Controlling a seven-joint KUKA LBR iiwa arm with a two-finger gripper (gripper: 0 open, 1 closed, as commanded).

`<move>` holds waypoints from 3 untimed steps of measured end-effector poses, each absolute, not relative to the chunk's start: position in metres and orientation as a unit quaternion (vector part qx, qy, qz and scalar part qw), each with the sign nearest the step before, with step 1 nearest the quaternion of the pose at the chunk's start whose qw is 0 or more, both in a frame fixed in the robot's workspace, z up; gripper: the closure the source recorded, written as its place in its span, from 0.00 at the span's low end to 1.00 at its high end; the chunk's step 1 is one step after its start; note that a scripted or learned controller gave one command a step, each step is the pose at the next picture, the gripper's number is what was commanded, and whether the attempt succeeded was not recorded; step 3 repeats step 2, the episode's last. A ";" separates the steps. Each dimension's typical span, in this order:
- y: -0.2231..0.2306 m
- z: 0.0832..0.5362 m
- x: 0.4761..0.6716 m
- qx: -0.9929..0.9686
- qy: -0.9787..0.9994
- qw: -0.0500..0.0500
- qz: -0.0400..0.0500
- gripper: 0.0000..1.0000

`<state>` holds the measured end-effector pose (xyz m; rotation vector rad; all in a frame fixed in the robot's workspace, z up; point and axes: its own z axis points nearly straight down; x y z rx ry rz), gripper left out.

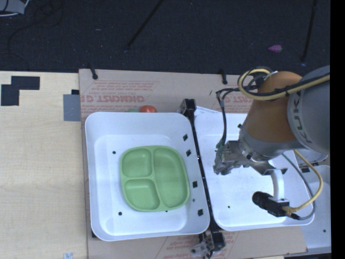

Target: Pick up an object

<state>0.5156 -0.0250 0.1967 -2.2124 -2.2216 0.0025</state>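
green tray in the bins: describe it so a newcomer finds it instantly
Of the two white bins, take the left bin, the one away from the arm. Lying flat in its middle is the green tray, a pale green rounded plate split into four compartments, the sole coloured thing inside that bin.

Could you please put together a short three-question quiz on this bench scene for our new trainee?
1. True or false: the green divided plate lies in the right bin.
2. How many compartments does the green divided plate have?
A) two
B) three
C) four
3. Fill in the blank: the gripper hangs over the ____ bin.

Key:
1. False; it lies in the left bin.
2. C; four compartments.
3. Right; it is near that bin's left wall, beside the divider between the bins.
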 end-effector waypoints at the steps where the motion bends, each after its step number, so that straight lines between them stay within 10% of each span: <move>1: 0.029 0.215 0.516 -0.705 -0.709 0.001 0.000 1.00; 3: 0.086 0.209 0.514 -0.706 -0.709 0.002 0.001 1.00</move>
